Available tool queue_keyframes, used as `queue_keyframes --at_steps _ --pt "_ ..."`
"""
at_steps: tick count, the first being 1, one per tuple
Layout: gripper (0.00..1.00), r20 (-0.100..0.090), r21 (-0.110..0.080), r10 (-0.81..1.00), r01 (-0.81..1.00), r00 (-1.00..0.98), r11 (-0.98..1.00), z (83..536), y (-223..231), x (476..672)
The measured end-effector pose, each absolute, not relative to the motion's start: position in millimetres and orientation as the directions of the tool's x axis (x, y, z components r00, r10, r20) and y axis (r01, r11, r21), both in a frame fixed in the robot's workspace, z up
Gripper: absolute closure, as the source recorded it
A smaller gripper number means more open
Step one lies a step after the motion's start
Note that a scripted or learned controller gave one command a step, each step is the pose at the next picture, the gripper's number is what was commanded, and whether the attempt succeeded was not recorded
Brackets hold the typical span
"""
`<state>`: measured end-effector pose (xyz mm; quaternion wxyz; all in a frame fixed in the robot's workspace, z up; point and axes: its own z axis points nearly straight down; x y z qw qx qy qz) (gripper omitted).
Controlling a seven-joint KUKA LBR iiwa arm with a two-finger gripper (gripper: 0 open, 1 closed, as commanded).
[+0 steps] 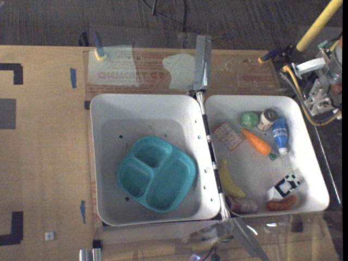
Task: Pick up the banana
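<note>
Two bins: two white bins are set side by side on the worktop [43, 145], the left bin [103, 113] and the right bin [310, 162].
Left bin: a teal plate [157, 173] with three parts is kept in it.
Right bin: a banana [230, 184], a carrot [259, 143], a blue bottle [279, 135], a green ball [249, 119], a small jar [267, 118], a waffle-like square [228, 136], a black and white block [287, 185] and a sausage [283, 203] are kept in it.
Where the banana is: it is found low down in the right bin, close to the wall shared with the left bin. A dark reddish thing [243, 205] lies just beside its lower end.
Which way it points: its long side runs from upper left to lower right, with a soft bend. It lies flat.
Arm: the gripper [321, 94] is seen at the far right, outside the right bin and well apart from the banana.
Fingers: it cannot be told if they are spread or closed. Nothing is seen held.
How the step is best done: the gripper should be brought over the middle of the banana. The fingers should be turned across its short side. Care should be taken near the wall and the dark reddish thing.
</note>
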<state>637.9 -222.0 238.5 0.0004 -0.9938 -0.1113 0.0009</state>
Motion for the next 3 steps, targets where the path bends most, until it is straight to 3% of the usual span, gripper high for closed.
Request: queue_keyframes --at_steps 1,2,3 --pt "1.00 0.001 0.000 0.346 0.346 0.938 -0.938 373 -221 645.4" --pt "1.00 -0.002 -0.003 0.314 0.314 0.949 -0.949 238 -182 567.5" --pt "1.00 0.000 0.000 0.266 0.266 0.964 -0.964 367 -193 612.9"
